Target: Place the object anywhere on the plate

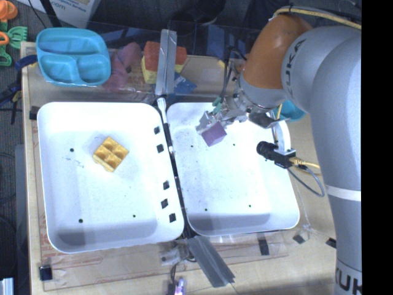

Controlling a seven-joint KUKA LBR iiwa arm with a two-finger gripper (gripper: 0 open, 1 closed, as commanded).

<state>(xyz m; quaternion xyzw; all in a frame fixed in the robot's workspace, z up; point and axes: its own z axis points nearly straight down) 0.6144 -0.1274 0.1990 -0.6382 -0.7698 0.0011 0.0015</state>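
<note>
A small purple block [214, 134] hangs tilted at the back of the right bin [245, 189], near its left side. My gripper [213, 122] reaches down from the right, and its fingers are shut on the top of the block. A blue divided plate [43, 57] lies outside the bins, on the bench behind the left bin's back left corner. A yellow waffle-shaped piece [110, 153] lies on the floor of the left bin [92, 214], well to the left of the gripper.
The grey arm with its orange band [273, 48] covers the right bin's back right part. A black connector with a cable [274, 152] hangs off the wrist. Pink, yellow and red toys [144, 60] sit behind the bins. A raised divider [169, 165] separates the bins.
</note>
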